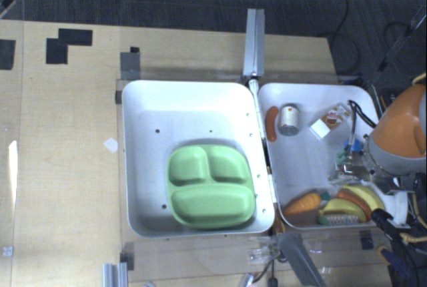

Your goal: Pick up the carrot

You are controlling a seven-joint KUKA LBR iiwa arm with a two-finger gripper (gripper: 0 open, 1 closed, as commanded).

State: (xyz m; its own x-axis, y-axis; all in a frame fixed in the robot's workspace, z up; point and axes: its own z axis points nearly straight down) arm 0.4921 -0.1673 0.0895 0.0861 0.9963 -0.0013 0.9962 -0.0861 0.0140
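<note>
Since the carrot lies tight in the near corner of the right bin, I see a bad pick as the main risk. Left to right: the green tray in the left bin is far left of the gripper, no concern. The sausage and metal can sit up-left of it, well apart, also no concern. The carrot is down-left of the gripper, near it, its leafy end touching the pile of banana and corn, which sits just below the gripper.

Whether the jaws are apart or together I can't tell; cables and the wrist hide them. Nothing visibly held.

Failure modes I'd expect:
- a finger lands on the bin wall or rim beside the carrot, blocking closure
- the close catches the banana or corn instead, since they touch the carrot
- the tapered carrot squirts out toward the corner
- the loose cable near the wrist snags on descent
</note>
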